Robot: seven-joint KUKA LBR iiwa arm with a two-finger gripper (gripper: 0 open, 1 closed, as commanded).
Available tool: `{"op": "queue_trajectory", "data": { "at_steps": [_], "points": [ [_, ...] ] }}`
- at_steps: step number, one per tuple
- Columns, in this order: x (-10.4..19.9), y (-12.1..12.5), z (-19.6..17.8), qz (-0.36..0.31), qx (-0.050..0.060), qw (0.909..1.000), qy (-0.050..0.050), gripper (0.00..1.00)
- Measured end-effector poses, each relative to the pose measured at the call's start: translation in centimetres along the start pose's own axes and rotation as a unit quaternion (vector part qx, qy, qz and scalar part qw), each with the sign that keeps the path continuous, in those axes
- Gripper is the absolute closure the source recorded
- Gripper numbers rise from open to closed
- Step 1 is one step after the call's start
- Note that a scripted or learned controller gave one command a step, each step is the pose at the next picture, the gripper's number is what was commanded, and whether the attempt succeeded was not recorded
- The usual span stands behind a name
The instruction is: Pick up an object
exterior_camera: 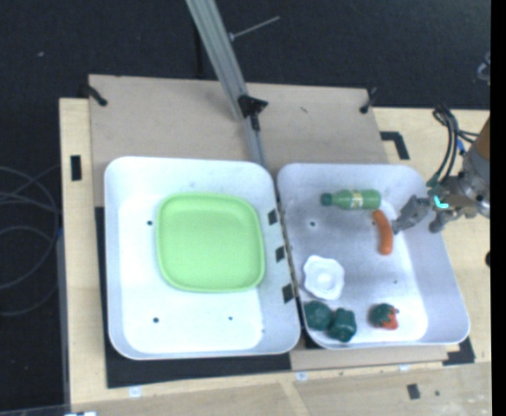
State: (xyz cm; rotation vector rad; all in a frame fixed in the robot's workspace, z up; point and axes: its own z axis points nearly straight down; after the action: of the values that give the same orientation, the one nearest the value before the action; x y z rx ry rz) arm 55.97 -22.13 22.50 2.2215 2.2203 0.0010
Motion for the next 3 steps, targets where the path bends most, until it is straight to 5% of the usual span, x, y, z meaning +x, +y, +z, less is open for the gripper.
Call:
{"op": "queue_trajectory", "data": {
  "at_steps": [1,3],
  "points": [
    [0.0,0.0,0.0,0.000,0.000,1.0000,0.000,0.00],
    [-0.4,0.2,8.5,0.000,0.002,1.0000,0.000,0.00]
  ]
}}
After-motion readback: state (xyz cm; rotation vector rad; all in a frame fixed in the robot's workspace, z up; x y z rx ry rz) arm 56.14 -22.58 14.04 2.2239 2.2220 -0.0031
